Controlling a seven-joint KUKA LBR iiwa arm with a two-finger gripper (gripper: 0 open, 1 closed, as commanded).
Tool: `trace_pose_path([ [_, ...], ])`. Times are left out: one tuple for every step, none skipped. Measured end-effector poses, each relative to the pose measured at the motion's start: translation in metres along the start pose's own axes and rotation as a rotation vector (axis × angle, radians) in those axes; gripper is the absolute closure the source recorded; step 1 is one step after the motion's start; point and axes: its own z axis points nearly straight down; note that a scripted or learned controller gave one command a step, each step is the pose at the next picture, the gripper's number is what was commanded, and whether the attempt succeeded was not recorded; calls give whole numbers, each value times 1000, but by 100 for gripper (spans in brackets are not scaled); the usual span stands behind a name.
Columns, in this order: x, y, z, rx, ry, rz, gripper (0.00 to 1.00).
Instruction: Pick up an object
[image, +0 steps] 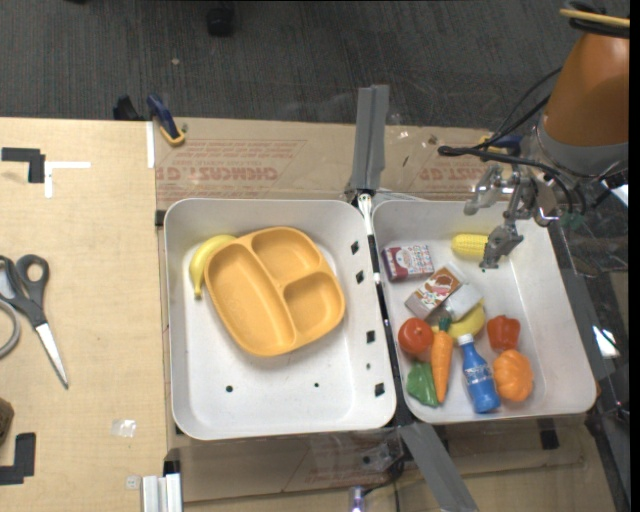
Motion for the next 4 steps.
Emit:
trace_pose_path([
  [27, 23, 121, 0, 0, 151, 0],
  [87, 48, 121, 0, 2, 290, 0],
  [143, 35, 122, 0, 3, 259, 0],
  [141, 35, 113, 1, -1, 256, 100],
])
